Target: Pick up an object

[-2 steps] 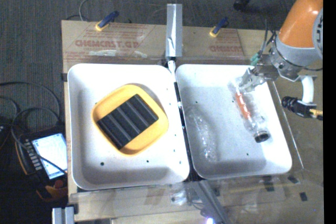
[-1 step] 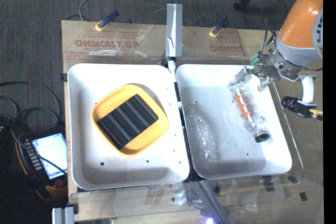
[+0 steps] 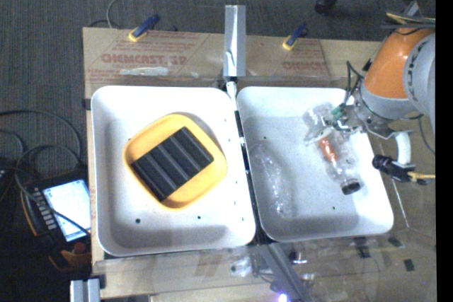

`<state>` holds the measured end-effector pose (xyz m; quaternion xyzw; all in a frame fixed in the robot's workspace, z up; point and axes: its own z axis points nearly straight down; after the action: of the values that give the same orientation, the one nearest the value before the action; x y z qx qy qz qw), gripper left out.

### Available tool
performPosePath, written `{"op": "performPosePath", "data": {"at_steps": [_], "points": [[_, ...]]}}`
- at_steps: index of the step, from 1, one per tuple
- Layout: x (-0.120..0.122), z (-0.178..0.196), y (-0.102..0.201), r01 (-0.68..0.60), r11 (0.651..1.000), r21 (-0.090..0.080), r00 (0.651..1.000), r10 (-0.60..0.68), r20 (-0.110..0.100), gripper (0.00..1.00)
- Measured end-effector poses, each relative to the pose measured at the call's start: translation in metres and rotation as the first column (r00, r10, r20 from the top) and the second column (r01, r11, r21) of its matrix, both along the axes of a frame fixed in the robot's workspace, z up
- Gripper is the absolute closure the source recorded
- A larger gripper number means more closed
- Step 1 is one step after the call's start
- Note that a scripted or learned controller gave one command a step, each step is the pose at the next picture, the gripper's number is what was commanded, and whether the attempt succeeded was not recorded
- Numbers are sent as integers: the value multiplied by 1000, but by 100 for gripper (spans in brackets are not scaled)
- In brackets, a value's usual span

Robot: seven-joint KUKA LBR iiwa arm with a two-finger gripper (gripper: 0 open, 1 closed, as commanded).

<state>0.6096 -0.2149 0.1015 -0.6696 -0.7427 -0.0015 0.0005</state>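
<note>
A clear plastic bottle [image 3: 337, 160] with an orange label and a black cap lies on its side in the right bin [image 3: 297, 223], cap toward the front. My gripper [image 3: 338, 119] reaches in from the right, just behind the bottle's far end, over a crumpled clear piece [image 3: 317, 117]. The arm's orange band [image 3: 396, 67] is at the bin's right rim. A yellow block with a black ribbed top [image 3: 175, 159] sits in the middle of the left bin [image 3: 113, 223].
A clear plastic wrapper [image 3: 272, 179] lies in the left part of the right bin. A metal bar [image 3: 233, 39] stands behind the divide between the bins. A black cable end [image 3: 386, 165] hangs by the right rim.
</note>
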Motion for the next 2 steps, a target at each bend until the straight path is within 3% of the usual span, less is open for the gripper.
{"op": "performPosePath", "data": {"at_steps": [1,2], "points": [[-18,-7,5,-164,986,-15,986,164,18,0],[-17,4,7,-165,986,-13,986,165,22,100]]}}
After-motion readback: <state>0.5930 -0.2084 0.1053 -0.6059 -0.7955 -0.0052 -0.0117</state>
